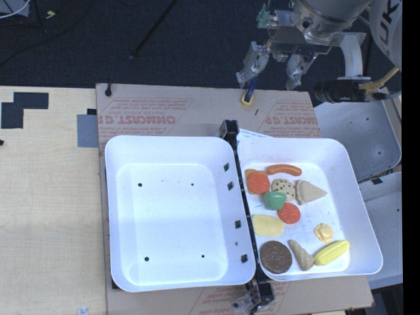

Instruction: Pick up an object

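Grey arm [328, 5] — fingers [252, 64] apart, raised

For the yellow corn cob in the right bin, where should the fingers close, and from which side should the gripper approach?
Grip the corn cob across its narrow middle, coming straight down from above. It lies flat and slanted near the bin's near-right corner, so the fingers should straddle its long axis; the tan cone crowds its left end, leaving the middle freer.

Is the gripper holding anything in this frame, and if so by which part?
Nothing is held. The gripper hangs open above the bench behind the right bin, with an empty gap between its fingers.
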